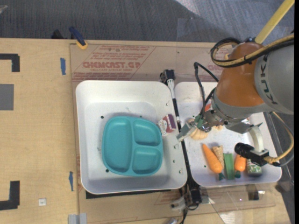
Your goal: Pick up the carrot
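The carrot (212, 158) is orange and tapered. It lies at a slant in the right bin (271, 174), near that bin's front. My gripper (188, 129) hangs over the divider between the two bins, up and to the left of the carrot, and well apart from it. Nothing shows in its grasp. A pale yellowish piece of food (201, 135) lies just beside the gripper, in the right bin.
Beside the carrot lie a beige piece (218, 151), a green vegetable (228, 166) and a smaller orange item (240, 164). In the left bin (88, 139) sits a teal divided plate (132, 145), with a small white and purple packet (167, 123) at its right.
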Robot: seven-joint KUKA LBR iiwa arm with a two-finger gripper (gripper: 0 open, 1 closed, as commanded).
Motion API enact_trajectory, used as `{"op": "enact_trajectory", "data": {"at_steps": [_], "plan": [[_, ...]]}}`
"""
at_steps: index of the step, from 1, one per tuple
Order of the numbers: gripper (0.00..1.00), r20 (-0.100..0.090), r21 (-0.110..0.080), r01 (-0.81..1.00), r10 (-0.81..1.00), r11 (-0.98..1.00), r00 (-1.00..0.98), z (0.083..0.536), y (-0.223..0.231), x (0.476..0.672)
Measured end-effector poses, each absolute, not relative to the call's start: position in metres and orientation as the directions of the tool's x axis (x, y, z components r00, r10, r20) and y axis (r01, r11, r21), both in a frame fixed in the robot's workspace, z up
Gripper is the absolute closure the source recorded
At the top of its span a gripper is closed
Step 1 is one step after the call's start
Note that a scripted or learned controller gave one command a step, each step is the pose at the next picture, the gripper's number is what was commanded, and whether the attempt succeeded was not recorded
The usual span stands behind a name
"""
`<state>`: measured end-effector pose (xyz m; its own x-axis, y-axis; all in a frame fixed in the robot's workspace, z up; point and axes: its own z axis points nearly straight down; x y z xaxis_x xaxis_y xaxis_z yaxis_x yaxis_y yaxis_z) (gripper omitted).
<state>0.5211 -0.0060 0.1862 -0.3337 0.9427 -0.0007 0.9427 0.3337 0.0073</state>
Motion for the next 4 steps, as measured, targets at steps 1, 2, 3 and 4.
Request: {"op": "enact_trajectory", "data": {"at_steps": [1,2,3,4], "plan": [[0.0,-0.001,0.001,0.944,0.944,0.331,-0.331,0.184,-0.008,0.52],[0.0,0.0,-0.002,0.903,0.903,0.429,-0.429,0.184,-0.045,0.479],[0.0,0.018,0.032,0.889,0.889,0.456,-0.457,0.118,-0.072,0.492],[0.0,0.076,-0.025,0.975,0.973,0.219,-0.217,0.108,-0.083,0.485]]}}
